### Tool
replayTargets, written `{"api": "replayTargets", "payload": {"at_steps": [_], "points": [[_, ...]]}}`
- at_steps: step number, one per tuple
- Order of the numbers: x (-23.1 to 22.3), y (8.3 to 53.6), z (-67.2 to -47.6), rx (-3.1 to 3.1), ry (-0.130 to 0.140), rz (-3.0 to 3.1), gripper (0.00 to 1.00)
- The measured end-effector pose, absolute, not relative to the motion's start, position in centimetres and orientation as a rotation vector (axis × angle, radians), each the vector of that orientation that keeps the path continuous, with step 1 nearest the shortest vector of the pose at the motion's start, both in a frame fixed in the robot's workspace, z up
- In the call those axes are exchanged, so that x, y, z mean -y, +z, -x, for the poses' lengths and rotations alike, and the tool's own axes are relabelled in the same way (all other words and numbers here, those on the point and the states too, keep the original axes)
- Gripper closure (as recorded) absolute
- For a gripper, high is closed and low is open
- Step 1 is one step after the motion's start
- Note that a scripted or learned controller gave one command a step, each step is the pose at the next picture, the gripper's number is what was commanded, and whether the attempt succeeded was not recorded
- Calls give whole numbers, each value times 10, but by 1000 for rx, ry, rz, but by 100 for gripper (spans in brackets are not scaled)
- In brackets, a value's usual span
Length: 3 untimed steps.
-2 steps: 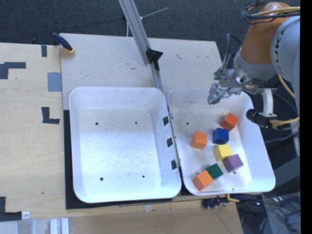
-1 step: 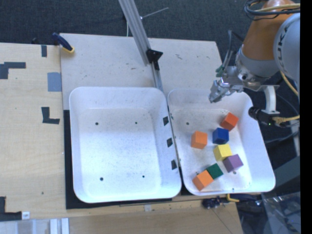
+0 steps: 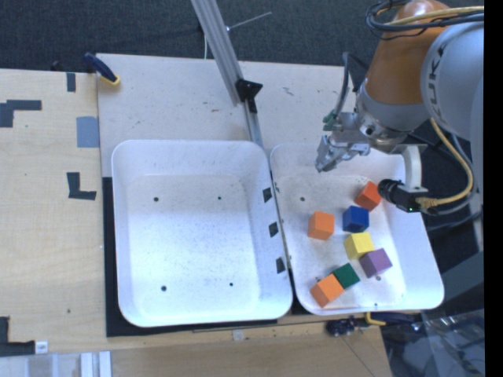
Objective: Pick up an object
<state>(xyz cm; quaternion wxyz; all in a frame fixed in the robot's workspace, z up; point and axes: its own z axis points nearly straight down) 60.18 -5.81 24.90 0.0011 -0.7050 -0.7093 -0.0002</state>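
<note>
We see the gripper [image 3: 328,160] at 12 o'clock in the right bin [image 3: 428,277], its fingers nearly together, holding nothing. 7 blocks lie toward 5 o'clock; the nearest, an orange block [image 3: 368,195], sits apart.

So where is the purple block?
The purple block sits in the right bin, near its right-hand side, just below the yellow block and right of the green block.

Two white bins, faintly speckled with dark specks: the left bin [image 3: 189,234] and the right bin [image 3: 409,281]. In the right bin, around a blue cube [image 3: 355,218], lie orange, yellow, purple and green cubes. The counter [image 3: 39,210] is pale wood.
</note>
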Motion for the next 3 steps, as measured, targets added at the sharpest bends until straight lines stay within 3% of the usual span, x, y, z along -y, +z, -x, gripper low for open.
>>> {"api": "replayTargets", "payload": {"at_steps": [3], "points": [[-81,237,-524,2227,3,2211,100]]}}
